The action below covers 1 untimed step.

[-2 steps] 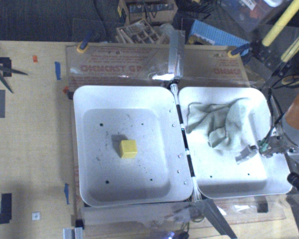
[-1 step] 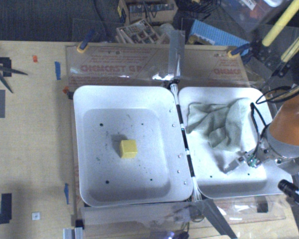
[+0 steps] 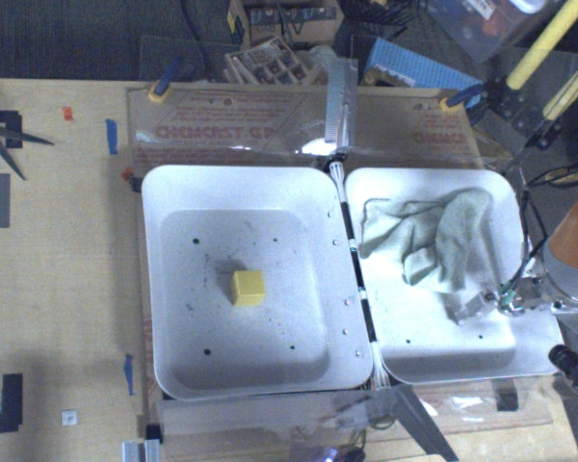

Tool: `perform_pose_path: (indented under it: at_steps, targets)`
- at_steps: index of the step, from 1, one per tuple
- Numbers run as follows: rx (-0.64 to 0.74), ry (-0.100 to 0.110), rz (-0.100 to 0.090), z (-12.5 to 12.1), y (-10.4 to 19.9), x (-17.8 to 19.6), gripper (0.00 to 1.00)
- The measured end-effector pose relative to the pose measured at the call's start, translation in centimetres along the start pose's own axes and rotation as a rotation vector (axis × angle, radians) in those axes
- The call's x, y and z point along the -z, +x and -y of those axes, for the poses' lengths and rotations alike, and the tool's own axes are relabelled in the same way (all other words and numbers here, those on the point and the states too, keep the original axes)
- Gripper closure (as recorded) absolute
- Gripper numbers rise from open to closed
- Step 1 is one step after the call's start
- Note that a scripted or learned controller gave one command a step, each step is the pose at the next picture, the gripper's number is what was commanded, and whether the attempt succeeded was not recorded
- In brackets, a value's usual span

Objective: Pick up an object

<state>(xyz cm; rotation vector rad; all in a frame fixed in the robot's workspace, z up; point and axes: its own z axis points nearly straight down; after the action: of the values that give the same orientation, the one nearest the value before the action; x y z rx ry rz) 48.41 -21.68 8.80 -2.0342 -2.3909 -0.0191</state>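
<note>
Pale wooden worktop (image 3: 58, 287) runs under everything, with blue and orange tape marks on its left part and two shallow white plastic bins sitting side by side on it. At the near right corner of the right-hand white bin (image 3: 443, 349) the jaws (image 3: 482, 303) reach in from the right edge, low over the bin floor and right at the near hem of the crumpled pale grey-green cloth (image 3: 441, 234). They are small and blurred, so I cannot tell whether they are parted or closed, nor whether any cloth sits between them.

That cloth fills the far half of the right bin, bunched in folds, one fold drooping toward the middle. The left-hand white bin (image 3: 173, 354) holds a single small yellow foam cube (image 3: 249, 288) near its centre, well apart from every wall (a few dark specks dot the floor around it).

The risk, as I judge it: a pinch on the very edge of limp fabric may catch only one thin layer, which could slide out as the arm lifts. A low approach could also scrape the bin floor or shove the cloth into a heap against the far wall. Beyond the bins lie clear plastic sheeting and cluttered cables
</note>
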Motion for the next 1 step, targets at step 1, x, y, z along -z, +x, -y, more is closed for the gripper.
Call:
perform_pose_path:
  at_steps: [1]
  targets:
    - [0.112,0.006,0.011,0.42,-0.48,2.0,0.0]
